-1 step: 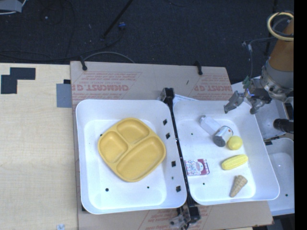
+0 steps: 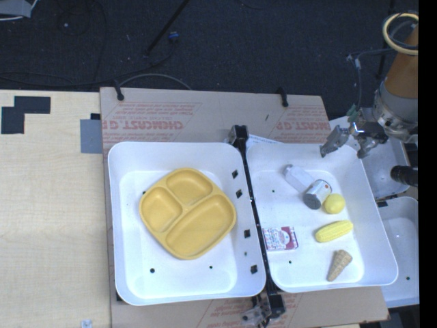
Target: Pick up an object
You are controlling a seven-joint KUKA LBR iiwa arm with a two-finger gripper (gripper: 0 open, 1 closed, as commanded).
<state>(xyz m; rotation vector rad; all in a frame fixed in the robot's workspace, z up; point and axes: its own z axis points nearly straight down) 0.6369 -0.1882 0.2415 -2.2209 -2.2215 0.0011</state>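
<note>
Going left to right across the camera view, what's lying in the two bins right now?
Yellow three-compartment plastic plate → small red-and-white packet → grey-capped white cylinder → yellow toy corn cob.

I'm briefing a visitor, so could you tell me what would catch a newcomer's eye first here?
The big yellow divided plate in the left bin dominates. In the right bin lie small items: a grey can, a yellow ball, a corn cob and an ice-cream cone. The gripper hangs above that bin's far right corner.
</note>
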